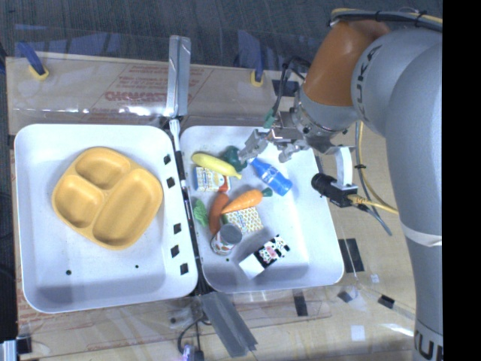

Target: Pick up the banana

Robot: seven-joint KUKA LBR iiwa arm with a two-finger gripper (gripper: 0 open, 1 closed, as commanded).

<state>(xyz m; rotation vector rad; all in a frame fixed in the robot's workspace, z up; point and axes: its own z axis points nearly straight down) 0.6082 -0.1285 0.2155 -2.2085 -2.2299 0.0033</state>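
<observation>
The banana (216,164) is yellow and lies in the upper left of the right bin (319,258), its right end against a dark green object (232,156). My gripper (270,147) hangs over the bin's upper middle, to the right of the banana and just above a blue bottle (272,177). Its fingers (253,142) are spread open, with nothing between them. The banana stays untouched, about a finger's span from the nearest fingertip.
Packed below the banana are a small carton (207,179), a carrot (242,200), a patterned packet (244,219), a can (224,239) and a cow-print box (264,254). The left bin (37,277) holds a yellow divided plate (107,195).
</observation>
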